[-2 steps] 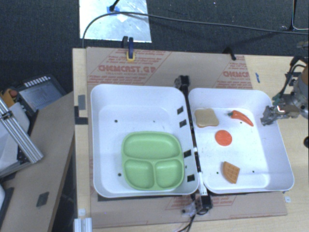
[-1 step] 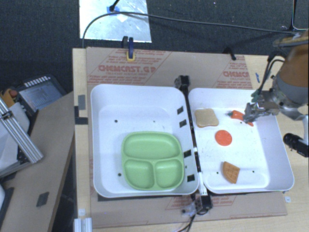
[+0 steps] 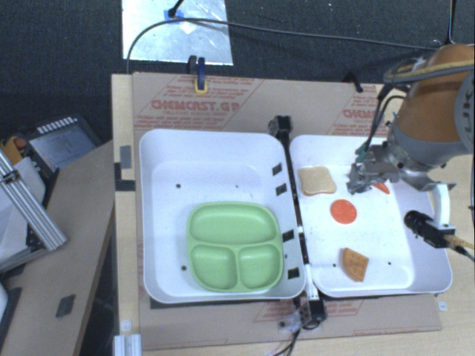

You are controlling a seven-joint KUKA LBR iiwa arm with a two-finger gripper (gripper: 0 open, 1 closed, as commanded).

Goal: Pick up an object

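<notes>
Brown wedge (image 3: 355, 264), nearest the viewer, lies well apart from the end effector (image 3: 361, 178), whose grasp state cannot be told. An orange piece (image 3: 381, 188) sits just beside it. Best practice is probably to centre over that piece, then descend straight.

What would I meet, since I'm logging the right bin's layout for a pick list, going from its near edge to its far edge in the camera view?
Brown waffle-like wedge → red disc → tan bread slice.
</notes>
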